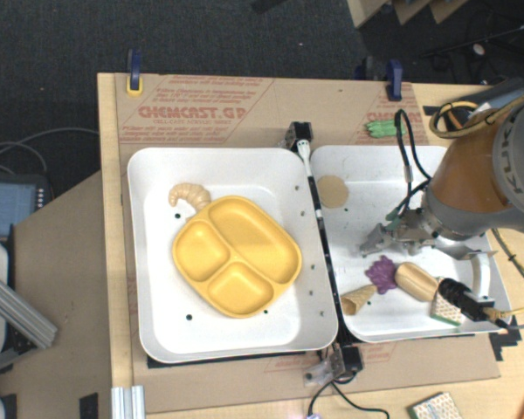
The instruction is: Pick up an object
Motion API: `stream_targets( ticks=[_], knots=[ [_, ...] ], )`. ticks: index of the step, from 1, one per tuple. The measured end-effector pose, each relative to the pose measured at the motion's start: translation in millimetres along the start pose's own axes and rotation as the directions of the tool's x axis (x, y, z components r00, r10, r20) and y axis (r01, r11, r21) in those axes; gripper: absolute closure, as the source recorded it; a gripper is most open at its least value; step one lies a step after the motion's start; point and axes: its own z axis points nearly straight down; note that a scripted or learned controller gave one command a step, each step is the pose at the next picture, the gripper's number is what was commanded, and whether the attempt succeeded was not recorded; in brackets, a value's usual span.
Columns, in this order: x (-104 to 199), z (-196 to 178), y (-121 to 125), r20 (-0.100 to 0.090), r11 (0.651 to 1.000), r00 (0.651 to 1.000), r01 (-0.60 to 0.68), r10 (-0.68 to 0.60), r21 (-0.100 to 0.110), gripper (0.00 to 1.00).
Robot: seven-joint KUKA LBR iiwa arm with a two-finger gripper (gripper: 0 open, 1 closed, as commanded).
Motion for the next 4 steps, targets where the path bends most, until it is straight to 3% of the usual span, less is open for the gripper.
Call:
stream_targets(
  ticks=[1, 2, 3, 4],
  knots=[
    [-5, 10, -49, -0.003, 1.0, 1.0, -0.001, 0.001, 0.008, 0.0],
    [-5, -1, -46, 0.001, 1.0, 1.0, 0.0, 0.0, 0.0, 1.0],
    [83, -95, -50, -0.004, 1.0, 1.0, 0.013, -0.013, -0.007, 1.0],
    [128, -117, -5, -0.002, 1.0, 1.0, 0.009, -0.009, -0.004, 1.0]
  ],
)
